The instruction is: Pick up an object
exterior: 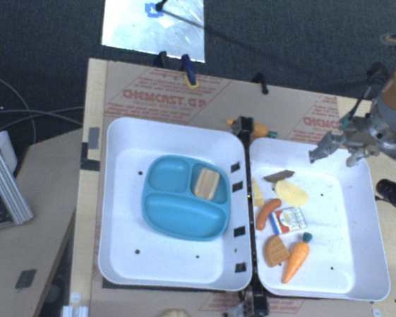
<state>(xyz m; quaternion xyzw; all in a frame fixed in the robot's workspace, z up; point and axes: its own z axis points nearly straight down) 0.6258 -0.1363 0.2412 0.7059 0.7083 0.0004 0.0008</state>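
gripper (339,151): over the far edge of the right bin (367,230), fingers spread apart, grasping nothing. right bin contents: carrot (296,260), sausage (268,213), yellow piece (290,194), small carton (292,219), clustered near its left side. left bin (131,182): blue divided plate (178,205) bearing a bread slice (206,184).

My claw (340,149) is grey metal, and the band above my wrist is orange. Just below it, the right bin (367,230) is white. In that bin, the nearest thing is a dark brown piece (279,175), then a pale yellow piece (290,194). Further below are an orange-red sausage (268,213), a small white carton (292,219) with red and blue print, a golden brown cookie (276,250), and an orange carrot (296,261) with a green top. Far to the left, the other white bin (121,181) holds a light blue plate (177,212) with a tan bread slice (206,184). The bench (212,99) board is light brown with red letters.
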